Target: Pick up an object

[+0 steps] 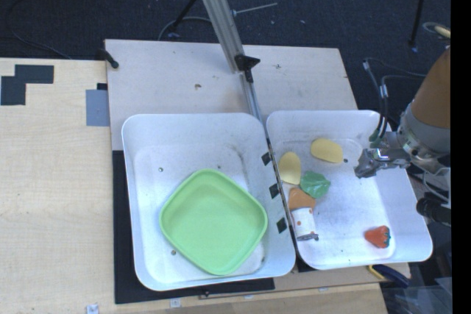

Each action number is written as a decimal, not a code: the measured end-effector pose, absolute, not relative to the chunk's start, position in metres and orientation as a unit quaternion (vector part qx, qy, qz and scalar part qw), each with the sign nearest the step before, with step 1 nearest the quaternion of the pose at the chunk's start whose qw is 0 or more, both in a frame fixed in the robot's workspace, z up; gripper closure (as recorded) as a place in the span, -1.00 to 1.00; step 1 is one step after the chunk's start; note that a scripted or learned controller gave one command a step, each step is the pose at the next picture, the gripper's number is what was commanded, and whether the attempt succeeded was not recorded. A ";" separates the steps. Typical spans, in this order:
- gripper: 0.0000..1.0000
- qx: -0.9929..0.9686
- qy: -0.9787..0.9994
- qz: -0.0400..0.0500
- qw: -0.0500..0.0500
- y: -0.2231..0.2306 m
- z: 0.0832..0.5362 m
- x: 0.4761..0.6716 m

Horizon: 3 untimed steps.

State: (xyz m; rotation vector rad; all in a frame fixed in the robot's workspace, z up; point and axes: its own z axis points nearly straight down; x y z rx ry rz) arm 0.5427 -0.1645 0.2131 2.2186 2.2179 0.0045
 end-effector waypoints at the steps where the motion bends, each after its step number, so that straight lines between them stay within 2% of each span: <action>1: 1.00 0.707 0.707 0.000 0.001 -0.165 0.237 0.543; 2: 1.00 0.706 0.708 0.000 0.000 -0.113 0.235 0.545; 3: 1.00 0.706 0.708 0.000 -0.001 -0.071 0.231 0.564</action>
